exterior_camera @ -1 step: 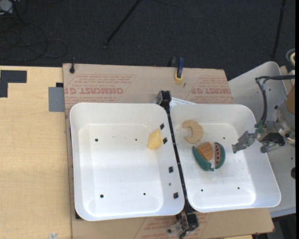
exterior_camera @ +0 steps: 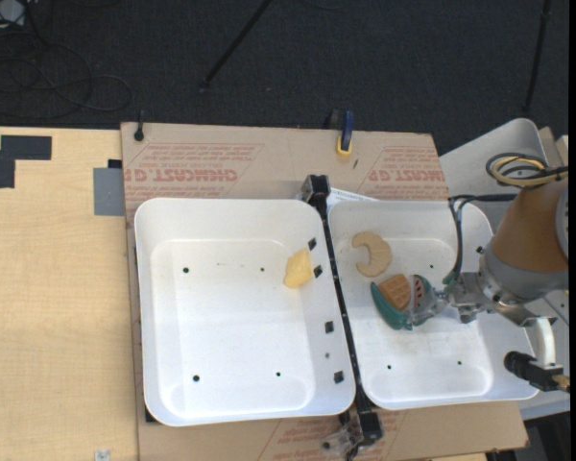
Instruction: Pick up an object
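An orange and teal object (exterior_camera: 394, 296) lies in the right bin (exterior_camera: 432, 387), near its middle. My gripper (exterior_camera: 424, 303) is low in that bin, right against the object's right side, touching or almost touching it. The grey arm with its orange band (exterior_camera: 530, 230) comes in from the right over the bin's rim. A tan crescent-shaped piece (exterior_camera: 372, 254) rests just behind the orange and teal object. A yellow lump (exterior_camera: 299, 269) sits in the left bin (exterior_camera: 221, 392), close to its right wall.
The two bins meet at a dark divider (exterior_camera: 331, 301) with clips. A blue and yellow clamp (exterior_camera: 345, 134) holds the cardboard sheet at the back. Cables hang by the arm at the right (exterior_camera: 514, 168).
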You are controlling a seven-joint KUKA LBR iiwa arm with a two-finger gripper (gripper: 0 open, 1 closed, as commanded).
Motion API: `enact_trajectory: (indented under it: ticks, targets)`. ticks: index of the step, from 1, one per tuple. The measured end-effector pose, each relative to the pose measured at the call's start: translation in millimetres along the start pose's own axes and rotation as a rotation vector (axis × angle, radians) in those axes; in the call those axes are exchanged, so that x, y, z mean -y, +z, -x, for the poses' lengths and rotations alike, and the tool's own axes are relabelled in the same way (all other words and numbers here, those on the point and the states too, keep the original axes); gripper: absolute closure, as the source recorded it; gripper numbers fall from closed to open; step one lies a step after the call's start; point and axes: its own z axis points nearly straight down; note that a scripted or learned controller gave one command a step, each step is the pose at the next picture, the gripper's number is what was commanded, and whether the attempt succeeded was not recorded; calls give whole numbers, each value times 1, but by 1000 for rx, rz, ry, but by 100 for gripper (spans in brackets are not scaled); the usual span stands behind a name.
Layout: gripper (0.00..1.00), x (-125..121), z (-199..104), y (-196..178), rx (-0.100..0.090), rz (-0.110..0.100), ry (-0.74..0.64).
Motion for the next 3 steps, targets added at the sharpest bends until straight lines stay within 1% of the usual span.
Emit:
enact_trajectory:
  ticks: [1,2,3]
  targets:
    - [0,-45,20,8,4,13,-4]
    - [0,-116,4,-34,5,19,-3]
    - [0,-81,-61,10,-1,4,-2]
